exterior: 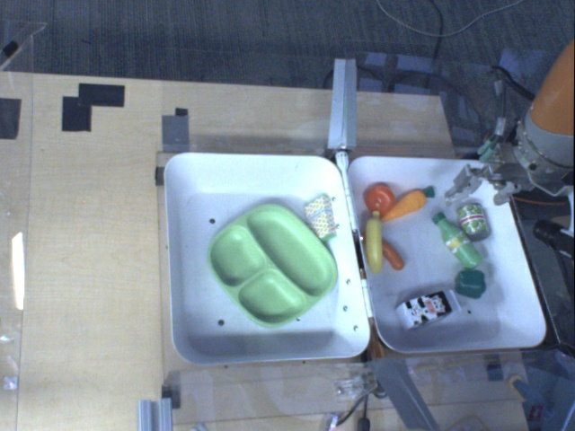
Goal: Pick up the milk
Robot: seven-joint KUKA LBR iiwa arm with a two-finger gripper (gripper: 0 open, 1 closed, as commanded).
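Seen from the overhead camera, two shallow white bins are sitting side by side on a pale wooden bench, with a metal divider running up from where they meet. The left bin is holding a green sectioned plate lying flat near its middle, and a small patterned packet is resting just beside the plate's upper right edge, close to the bin's right wall.

The right bin is carrying the rest of the things. The milk, a small carton with black and white cow patches, is lying on its side near the front of this bin, tilted a little; any writing on it is too small to read. A dark green cap-shaped piece is sitting just up and right of the carton. A green bottle is lying slantwise above that, and a small can with a green label is touching or nearly touching the bottle's upper side; its label cannot be read. Toward the bin's left wall a tomato is sitting beside a carrot, with a yellow banana and a small orange-red piece below them.

The gripper is hanging over the bin's upper right corner, above the can and well apart from the milk. Whether it is open or closed cannot be told. Dark squares are marking the bench at upper left.
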